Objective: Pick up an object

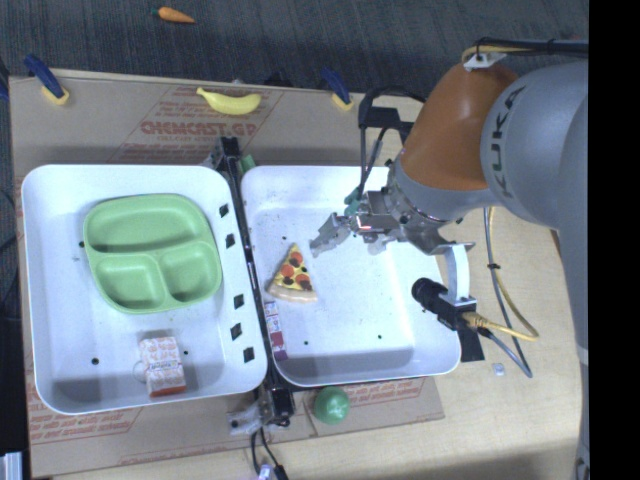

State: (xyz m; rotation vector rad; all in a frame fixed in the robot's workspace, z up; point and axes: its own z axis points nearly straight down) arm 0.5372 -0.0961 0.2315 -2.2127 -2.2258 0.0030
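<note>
A toy pizza slice (293, 273) lies flat at the left side of the right bin (400, 363). My gripper (330, 234) hangs over that bin, just up and to the right of the slice and apart from it, pointing down-left toward it. I see nothing held in it. In the left bin (45, 268) a green divided tray (152, 251) lies near the middle, and a small red-and-white packet (162, 363) rests near the front wall.
A green ball (331, 404) sits on the cardboard in front of the right bin. A yellow banana (230, 99) lies behind the bins, and an orange carrot (176, 14) is on the floor beyond. The arm's grey and orange body (470, 148) covers the right bin's far right corner.
</note>
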